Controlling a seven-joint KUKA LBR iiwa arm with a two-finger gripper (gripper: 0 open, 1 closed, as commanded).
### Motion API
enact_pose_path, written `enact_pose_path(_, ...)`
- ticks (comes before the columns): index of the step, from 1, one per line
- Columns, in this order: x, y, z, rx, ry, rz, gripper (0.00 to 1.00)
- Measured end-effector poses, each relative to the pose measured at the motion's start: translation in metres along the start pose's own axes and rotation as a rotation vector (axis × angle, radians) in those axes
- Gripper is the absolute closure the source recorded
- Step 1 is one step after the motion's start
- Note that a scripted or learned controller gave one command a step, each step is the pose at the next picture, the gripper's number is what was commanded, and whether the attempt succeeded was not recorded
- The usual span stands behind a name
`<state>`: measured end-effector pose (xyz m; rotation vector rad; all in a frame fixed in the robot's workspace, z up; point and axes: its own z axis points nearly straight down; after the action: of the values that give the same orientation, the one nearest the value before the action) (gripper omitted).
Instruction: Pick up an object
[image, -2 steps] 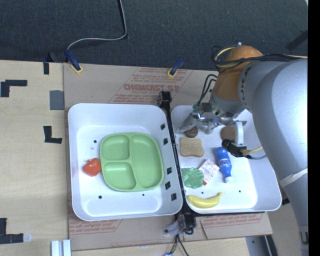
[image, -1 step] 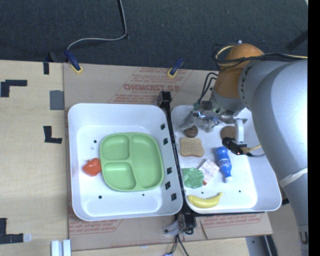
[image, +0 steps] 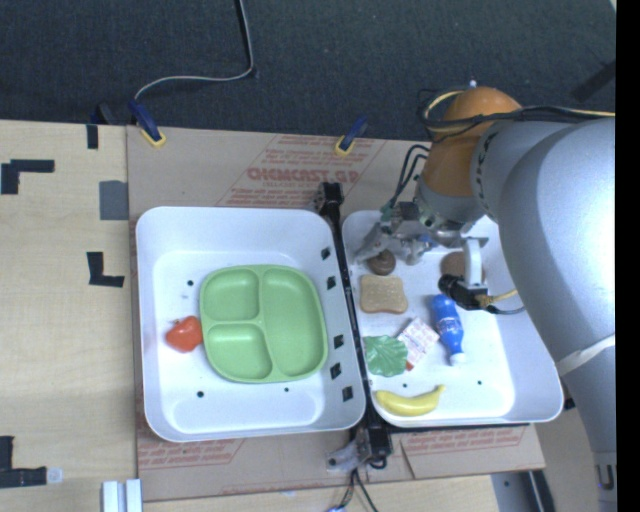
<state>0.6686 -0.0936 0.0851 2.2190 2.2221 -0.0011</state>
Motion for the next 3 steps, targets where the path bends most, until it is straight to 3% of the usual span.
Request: enact_pose_path(3,-0.0017,0.0000,-0.0001,0.000,-0.001,0.001,0.00)
